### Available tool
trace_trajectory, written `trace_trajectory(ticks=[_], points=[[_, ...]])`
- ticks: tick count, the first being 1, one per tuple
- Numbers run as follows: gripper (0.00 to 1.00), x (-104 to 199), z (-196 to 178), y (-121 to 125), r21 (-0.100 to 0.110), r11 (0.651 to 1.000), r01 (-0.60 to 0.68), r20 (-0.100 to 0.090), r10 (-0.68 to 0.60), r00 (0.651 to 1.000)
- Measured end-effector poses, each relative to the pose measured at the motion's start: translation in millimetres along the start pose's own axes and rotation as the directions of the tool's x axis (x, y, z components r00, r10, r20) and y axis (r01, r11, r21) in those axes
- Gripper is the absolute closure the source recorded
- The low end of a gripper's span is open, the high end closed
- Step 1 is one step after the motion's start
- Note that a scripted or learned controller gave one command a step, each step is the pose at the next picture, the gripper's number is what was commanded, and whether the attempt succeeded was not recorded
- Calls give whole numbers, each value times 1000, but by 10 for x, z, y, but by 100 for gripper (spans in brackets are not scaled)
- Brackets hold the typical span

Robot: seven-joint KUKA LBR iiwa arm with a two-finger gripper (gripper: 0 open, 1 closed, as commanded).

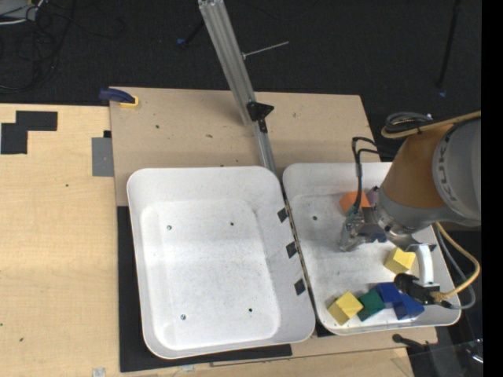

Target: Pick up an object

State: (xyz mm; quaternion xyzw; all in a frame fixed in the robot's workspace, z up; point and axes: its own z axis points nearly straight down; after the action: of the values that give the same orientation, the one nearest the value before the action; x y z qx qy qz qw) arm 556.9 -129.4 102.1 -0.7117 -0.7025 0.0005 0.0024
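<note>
My gripper [351, 235] reaches down into the middle of the right bin [314, 210], its tips near the bin floor. An orange object [350, 202] lies just behind it, partly hidden by the wrist. A yellow block [402, 260] sits to the right of the gripper. Along the bin's front edge lie another yellow block [343, 308], a green block [370, 302] and a blue block [395, 299]. Nothing can be seen between the fingers from this angle.
The left bin [149, 187] stands beside the right one, with black clips along the shared edge. A metal rail [233, 61] slants up from between the bins. The arm's grey body and orange band [428, 175] overhang the right bin's far right side.
</note>
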Motion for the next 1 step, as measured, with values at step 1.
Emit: trace_trajectory(ticks=[1], points=[[100,37,-434,-36,-4,1000,9,2,-9,1000]])
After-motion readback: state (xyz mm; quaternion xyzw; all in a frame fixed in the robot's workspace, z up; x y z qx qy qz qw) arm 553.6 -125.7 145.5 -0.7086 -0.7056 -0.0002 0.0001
